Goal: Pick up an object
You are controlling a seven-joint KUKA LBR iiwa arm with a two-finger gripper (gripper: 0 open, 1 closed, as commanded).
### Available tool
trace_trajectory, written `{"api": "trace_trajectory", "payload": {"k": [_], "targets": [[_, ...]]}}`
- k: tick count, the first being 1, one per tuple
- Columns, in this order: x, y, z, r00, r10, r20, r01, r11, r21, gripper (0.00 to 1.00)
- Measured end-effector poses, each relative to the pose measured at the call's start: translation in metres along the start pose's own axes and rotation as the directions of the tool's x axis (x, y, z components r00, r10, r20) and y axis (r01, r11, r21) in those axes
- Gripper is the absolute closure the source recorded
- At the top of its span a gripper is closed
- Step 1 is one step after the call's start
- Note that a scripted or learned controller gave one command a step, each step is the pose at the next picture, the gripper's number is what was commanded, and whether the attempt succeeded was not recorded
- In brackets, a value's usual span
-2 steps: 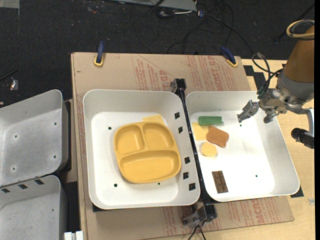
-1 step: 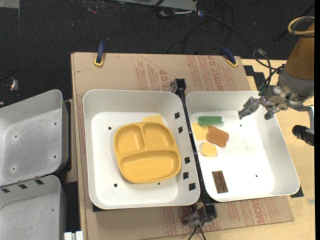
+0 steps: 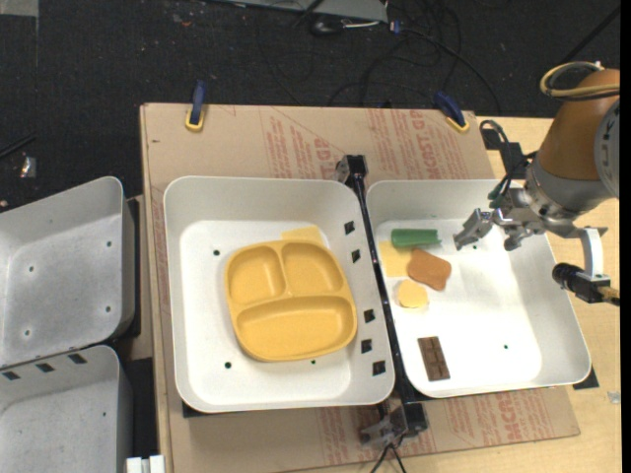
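Observation:
The right bin point(image 3: 552, 363) holds a green block point(image 3: 414, 236), an orange-brown sponge-like piece point(image 3: 431, 268), a small yellow disc point(image 3: 412, 296), a pale yellow flat piece point(image 3: 394, 262) and a dark brown bar point(image 3: 433, 358). My gripper point(image 3: 493, 234) hovers over the back of this bin, just right of the green block and above the orange-brown piece. Its fingers are spread open, with only white bin floor showing between them.
The left bin point(image 3: 187, 264) contains a yellow divided plate point(image 3: 291, 299) with a pale yellow card point(image 3: 304, 234) poking out behind it. A black divider point(image 3: 373, 284) runs between the bins. Grey panels point(image 3: 59, 264) lie off the bench to the left.

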State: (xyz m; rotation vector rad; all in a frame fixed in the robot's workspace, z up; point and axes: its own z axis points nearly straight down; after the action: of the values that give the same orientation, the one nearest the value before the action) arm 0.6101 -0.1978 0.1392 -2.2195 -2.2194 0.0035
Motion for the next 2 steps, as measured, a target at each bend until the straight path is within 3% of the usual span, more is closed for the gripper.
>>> {"api": "trace_trajectory", "payload": {"k": [1, 2], "targets": [[0.001, 0.0, 0.049, 1.0, 0.001, 0.0, -0.001, 1.0, -0.002, 0.0], [0.0, 0.001, 0.036, 1.0, 0.0, 0.002, 0.0, 1.0, -0.007, 1.0]]}}
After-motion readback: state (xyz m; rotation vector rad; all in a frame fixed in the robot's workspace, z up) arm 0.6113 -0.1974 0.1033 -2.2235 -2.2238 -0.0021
